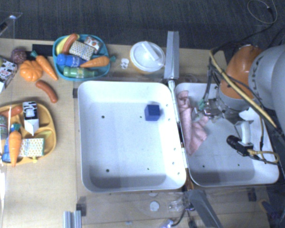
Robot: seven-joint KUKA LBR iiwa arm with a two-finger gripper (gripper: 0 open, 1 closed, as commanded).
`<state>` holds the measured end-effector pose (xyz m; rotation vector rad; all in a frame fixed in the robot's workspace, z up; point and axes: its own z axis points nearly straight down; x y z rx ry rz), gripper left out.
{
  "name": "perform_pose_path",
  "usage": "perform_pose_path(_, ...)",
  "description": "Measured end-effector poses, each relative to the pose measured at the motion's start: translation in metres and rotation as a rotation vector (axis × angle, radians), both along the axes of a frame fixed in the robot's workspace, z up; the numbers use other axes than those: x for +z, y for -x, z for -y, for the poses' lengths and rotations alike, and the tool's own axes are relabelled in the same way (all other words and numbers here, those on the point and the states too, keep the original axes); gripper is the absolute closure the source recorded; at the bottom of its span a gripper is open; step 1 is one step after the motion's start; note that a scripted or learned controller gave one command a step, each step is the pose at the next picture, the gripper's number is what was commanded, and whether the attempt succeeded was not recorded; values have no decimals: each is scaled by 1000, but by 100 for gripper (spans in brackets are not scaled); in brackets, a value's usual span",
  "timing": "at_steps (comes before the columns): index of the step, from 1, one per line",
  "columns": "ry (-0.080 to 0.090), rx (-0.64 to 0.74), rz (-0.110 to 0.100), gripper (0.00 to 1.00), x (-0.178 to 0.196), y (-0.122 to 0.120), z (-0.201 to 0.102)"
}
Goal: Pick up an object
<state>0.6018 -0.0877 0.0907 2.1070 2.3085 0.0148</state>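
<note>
Here, the near half of the right bin [237,172] shows bare white floor. Further back, the jaws [205,110] sit low over that bin's left side, right against the pink cloth [192,125] that lies crumpled along the bin's left wall; whether they are spread or pinching the cloth, I cannot tell. Across the divider, a blue cube [153,111] rests in the left bin [109,175], toward its far right corner, well apart from the jaws.
</note>
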Motion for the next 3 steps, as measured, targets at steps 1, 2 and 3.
perform_pose_path(1,0,12,-3,0,-1,-40,66)
perform_pose_path(2,2,227,-2,0,0,-14,25)
perform_pose_path(3,-3,102,-17,0,127,2,-36)
